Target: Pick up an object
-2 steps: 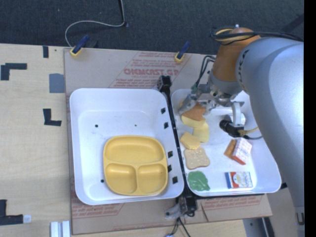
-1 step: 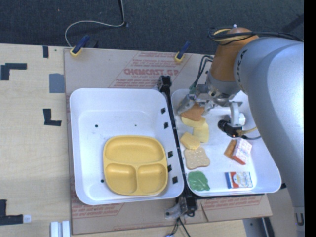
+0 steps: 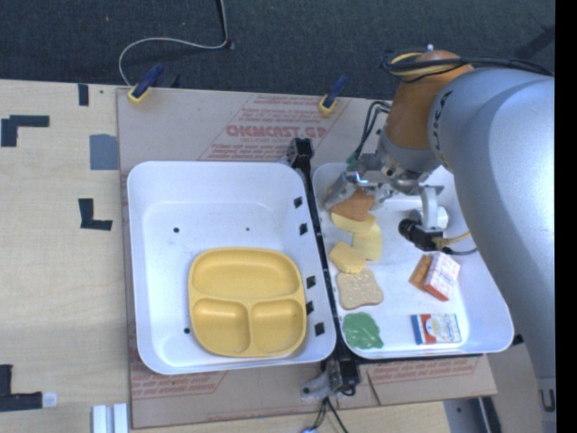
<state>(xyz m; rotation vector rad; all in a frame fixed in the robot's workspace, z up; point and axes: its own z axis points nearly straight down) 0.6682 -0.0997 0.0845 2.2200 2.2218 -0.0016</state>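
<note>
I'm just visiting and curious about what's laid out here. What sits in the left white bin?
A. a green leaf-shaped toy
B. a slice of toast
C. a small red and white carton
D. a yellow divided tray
D: the yellow divided tray lies alone in the left bin, while the toy foods lie in the right bin.

A wooden bench (image 3: 54, 269) bears cardboard (image 3: 261, 129) under two white bins (image 3: 149, 242).

Gripper (image 3: 353, 190) over food-strewn right bin (image 3: 482, 300)
</note>
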